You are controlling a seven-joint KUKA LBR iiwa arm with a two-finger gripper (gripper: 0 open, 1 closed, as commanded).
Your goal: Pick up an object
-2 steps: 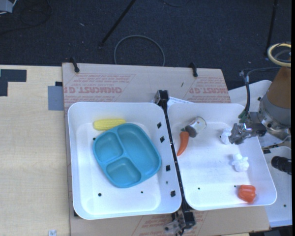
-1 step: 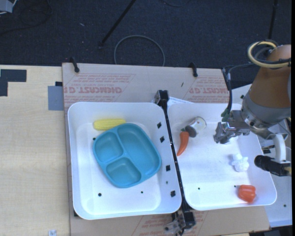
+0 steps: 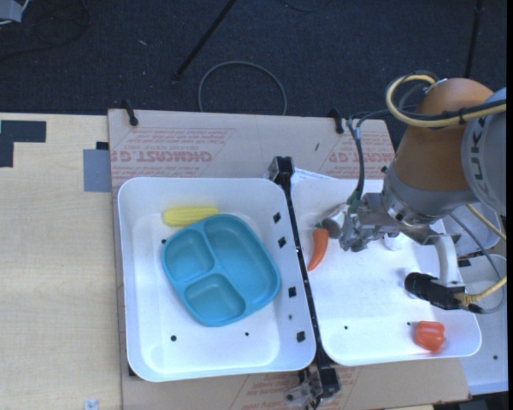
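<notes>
Two white bins sit side by side on a sheet of printed cardboard point(image 3: 197, 148), which lies on the pale bench point(image 3: 43, 272). A black strip point(image 3: 297, 254) runs down the line where they meet.

The left bin point(image 3: 145, 336) holds a blue plate point(image 3: 218, 267) with three compartments, lying flat and turned askew. A yellow cob point(image 3: 190, 216) lies close against the plate's far edge. Whether the two touch I cannot tell.

In the right bin point(image 3: 368, 314) an orange carrot point(image 3: 318, 248) lies on the floor near the left wall. It is slanted, with its thick end toward the far side and its thin tip pointing at the black strip. The wall and the strip hem it in on its left.

The pincer point(image 3: 350, 236) hangs low over this bin, just beside the carrot's thick end, on its right. Whether the pincer is apart or together I cannot tell, since the wrist hides it from above. I also cannot tell whether it touches the carrot. The carrot does not show as being held.

The grey arm point(image 3: 440, 152), with its orange band, reaches in from the right and covers the bin's far right part.

A small red piece point(image 3: 428, 336) lies in the near right corner of the same bin, well apart from both pincer and carrot.

Two dark patches point(image 3: 94, 169) mark the bench to the left of the cardboard, and thin cables trail across the dark floor beyond.
</notes>
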